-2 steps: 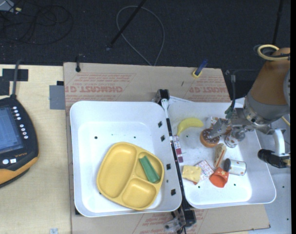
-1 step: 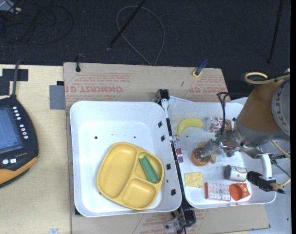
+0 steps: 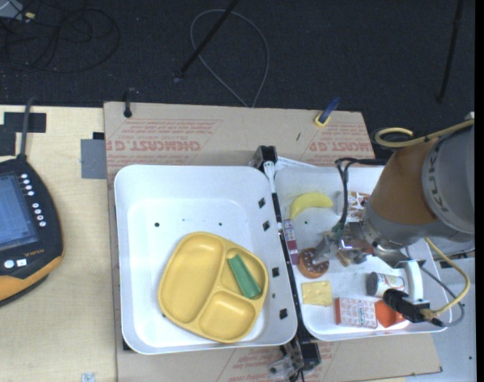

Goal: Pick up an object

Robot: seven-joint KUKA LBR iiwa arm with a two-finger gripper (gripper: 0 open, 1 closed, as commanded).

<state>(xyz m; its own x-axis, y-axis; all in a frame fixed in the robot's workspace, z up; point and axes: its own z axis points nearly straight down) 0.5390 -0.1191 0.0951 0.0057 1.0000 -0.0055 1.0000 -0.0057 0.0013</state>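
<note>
The robot's hand [image 3: 334, 247] hangs low in the right bin [image 3: 322, 329], its grip impossible to tell, just right of a brown round toy [image 3: 312, 263]; centring over it first would help.

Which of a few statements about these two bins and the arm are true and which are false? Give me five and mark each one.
1. The yellow divided plate lies in the left bin. True.
2. The green cylinder lies in the right bin. False: it rests on the yellow divided plate in the left bin.
3. The banana lies in the right bin. True.
4. The gripper hangs over the left bin. False: it is over the right bin, close by the round brown piece.
5. The red and white packet lies near the right bin's front edge. True.
</note>
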